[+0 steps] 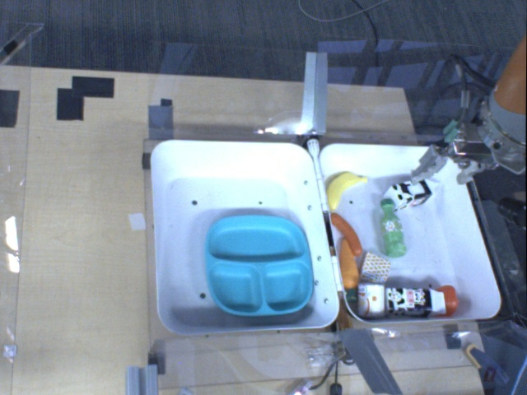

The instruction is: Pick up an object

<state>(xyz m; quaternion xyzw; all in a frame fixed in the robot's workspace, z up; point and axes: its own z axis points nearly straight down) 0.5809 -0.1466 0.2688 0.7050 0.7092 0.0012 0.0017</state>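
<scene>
White plastic forms both bins. Left bin [165,245] holds a blue divided tray [258,263]. Right bin [469,253] holds a yellow banana [344,186], an orange carrot [348,247], a green bottle [392,229], a black-and-white cow toy [409,193], a small patterned piece [376,263] and a cow-print bottle [408,300] lying along the near wall. Above the cow toy hangs the gripper [431,161]; whether it is spread cannot be told. Pale wood bench [74,245] meets dark carpet [165,15] crossed by a cable [362,6].
</scene>
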